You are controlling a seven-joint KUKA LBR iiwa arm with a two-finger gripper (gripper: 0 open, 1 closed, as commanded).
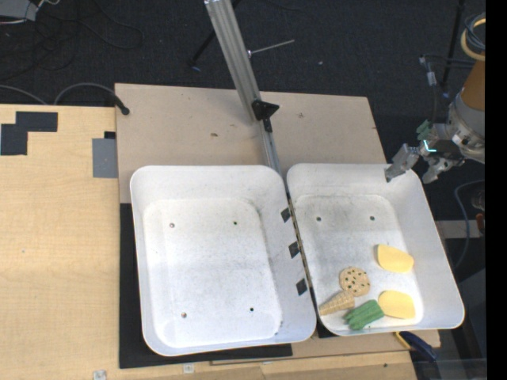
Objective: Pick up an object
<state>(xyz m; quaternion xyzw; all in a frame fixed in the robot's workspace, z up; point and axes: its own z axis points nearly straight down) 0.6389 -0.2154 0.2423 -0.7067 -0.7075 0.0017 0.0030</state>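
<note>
Gripper (417, 161) is hanging over the far right corner of the right bin (432, 212), fingers looking spread with nothing between them, though they're small and blurry. Arm is getting cut off at the right edge. Objects are sitting well apart from it in the near right corner of that bin: two yellow pieces (394, 259), a round cookie (354, 279), a cone (337, 302) and a green item (364, 315), which I can't identify
</note>
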